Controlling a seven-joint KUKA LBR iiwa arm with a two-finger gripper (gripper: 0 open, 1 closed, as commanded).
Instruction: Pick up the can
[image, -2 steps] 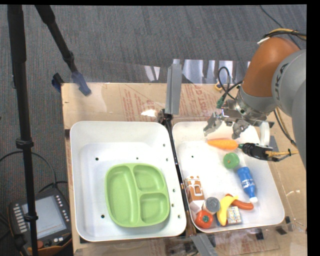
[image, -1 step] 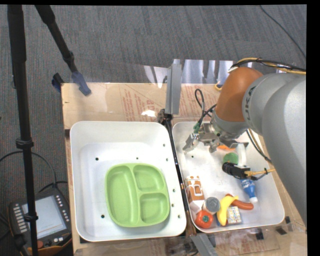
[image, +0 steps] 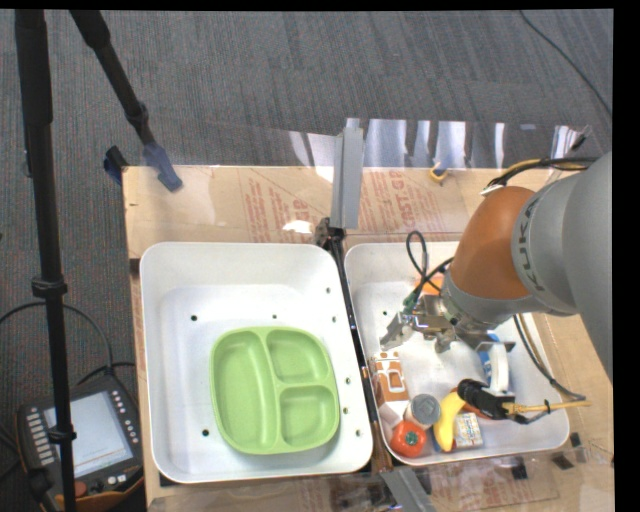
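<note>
Two white bins sit side by side on the worktop — the can (image: 425, 410) waits in the right bin (image: 375, 265).
The fingers (image: 392, 334) are spread apart and grasp nothing, hanging over the bin's left part. The can stands nearer, by the tomato (image: 408, 438) and the banana (image: 447, 418). I think this is the reaching step — next the gripper (image: 418, 330) must move nearer, drop over the can and squeeze. The left bin (image: 170, 270) holds a green plate (image: 274, 388).

No legible text or labels.
</note>
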